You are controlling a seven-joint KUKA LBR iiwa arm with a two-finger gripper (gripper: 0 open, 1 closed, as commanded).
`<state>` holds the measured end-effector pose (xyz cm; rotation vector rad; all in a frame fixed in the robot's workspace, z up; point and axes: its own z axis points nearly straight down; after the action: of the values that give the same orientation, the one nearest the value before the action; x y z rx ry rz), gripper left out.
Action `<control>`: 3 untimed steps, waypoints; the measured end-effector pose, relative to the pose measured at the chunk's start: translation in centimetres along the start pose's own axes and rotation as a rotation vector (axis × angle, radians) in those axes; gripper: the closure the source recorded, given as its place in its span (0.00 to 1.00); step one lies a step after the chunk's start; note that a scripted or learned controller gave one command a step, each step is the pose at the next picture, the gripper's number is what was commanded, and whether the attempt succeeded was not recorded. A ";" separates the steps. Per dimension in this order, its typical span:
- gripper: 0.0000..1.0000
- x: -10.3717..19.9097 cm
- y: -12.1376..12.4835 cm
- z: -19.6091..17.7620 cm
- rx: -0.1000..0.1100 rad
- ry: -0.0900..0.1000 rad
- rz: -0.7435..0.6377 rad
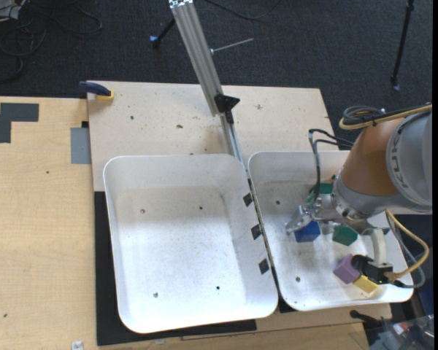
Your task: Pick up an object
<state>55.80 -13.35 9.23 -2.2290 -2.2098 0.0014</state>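
On the desk (36,217), the left bin (131,195) sits beside the right bin (277,181), their walls touching. In the right bin the gripper (304,219) hangs low over a blue block (306,232), seemingly touching it; whether its fingers are spread or closed I cannot tell. Further right lie a green block (344,235), a purple block (346,269) and a yellow piece (366,285)
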 end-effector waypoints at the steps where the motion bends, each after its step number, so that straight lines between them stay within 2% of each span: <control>1: 1.00 -0.1 -0.1 -0.9 0.002 0.001 0.006; 3: 1.00 -1.1 -0.5 -11.6 -0.005 -0.002 -0.010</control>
<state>55.31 -14.49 20.80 -2.2214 -2.2240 -0.0021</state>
